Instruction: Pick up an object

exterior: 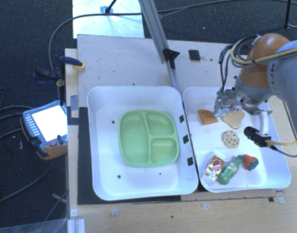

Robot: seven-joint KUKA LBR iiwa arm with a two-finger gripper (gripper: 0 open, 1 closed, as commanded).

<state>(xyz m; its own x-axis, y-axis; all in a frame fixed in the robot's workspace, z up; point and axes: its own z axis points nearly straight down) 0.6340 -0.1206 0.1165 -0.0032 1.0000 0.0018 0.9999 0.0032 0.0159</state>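
The KUKA iiwa arm (284,64) reaches in from the right edge of the camera view, its grey link sloping down and leftward. An orange band (267,45) rounds the joint above the wrist, with a second orange patch showing just beneath it. Yellow and black cables loop around the left of that joint and trail down past the wrist. Below the band the grey wrist body turns downward and ends in the gripper (222,108), which points down and a little to the left, low over the right-hand bin. A black cylindrical fitting (255,136) juts from the wrist's lower right side
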